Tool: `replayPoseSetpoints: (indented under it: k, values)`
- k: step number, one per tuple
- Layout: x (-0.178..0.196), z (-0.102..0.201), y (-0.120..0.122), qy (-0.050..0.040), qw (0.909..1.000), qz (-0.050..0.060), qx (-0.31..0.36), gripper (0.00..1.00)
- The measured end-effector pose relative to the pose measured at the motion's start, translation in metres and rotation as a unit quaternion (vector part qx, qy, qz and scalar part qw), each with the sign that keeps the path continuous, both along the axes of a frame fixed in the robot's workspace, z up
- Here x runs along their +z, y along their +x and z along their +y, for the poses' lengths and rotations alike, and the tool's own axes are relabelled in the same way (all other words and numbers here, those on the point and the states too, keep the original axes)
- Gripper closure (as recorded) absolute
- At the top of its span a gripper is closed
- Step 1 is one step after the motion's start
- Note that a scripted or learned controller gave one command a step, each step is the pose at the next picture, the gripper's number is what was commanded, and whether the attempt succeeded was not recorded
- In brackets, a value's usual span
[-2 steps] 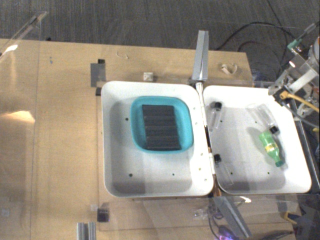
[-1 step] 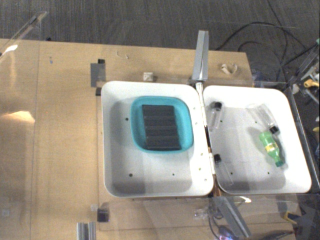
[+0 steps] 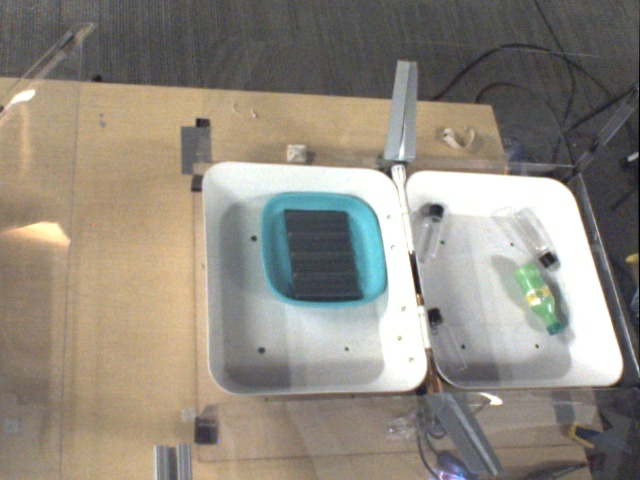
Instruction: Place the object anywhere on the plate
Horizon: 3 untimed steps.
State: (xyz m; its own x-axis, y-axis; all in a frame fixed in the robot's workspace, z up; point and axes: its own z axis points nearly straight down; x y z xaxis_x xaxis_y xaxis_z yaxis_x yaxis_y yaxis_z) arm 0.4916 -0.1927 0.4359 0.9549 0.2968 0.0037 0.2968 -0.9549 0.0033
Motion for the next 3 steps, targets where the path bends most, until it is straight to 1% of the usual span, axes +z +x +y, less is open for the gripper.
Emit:
replayPoseSetpoints:
  k: [1,2,3]
  values:
    - [-0.001,-0.012,-0.003,0.0004,0.9990,0.001,-0.045,0.00]
    - [-0.113,-0.013,-0.003,0.0010,0.9989,0.002,-0.048,0.00]
    - [0.000,-0.012,-0.004,0.0005,0.9989,0.000,-0.046,0.00]
